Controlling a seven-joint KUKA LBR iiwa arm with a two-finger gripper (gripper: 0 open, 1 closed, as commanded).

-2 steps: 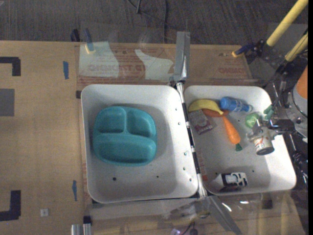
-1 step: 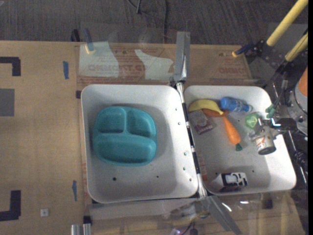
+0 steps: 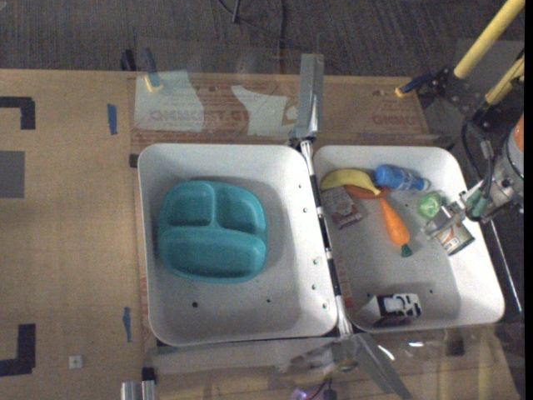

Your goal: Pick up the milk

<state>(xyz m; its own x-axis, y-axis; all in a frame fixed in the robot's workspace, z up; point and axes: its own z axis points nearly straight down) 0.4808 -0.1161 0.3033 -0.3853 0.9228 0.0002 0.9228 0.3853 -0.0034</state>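
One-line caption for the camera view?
Hand at right bin's right side; milk near its front edge; teal tray in left bin.

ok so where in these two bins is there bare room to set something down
Left bin: bare floor in front of the teal tray. Right bin: open middle between the carrot and the black-and-white carton. The back of the right bin is crowded.

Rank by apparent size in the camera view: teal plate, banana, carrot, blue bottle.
1. teal plate, by far the largest
2. carrot and banana: similar length, too close to rank, since the carrot partly overlaps the banana
3. blue bottle, smallest
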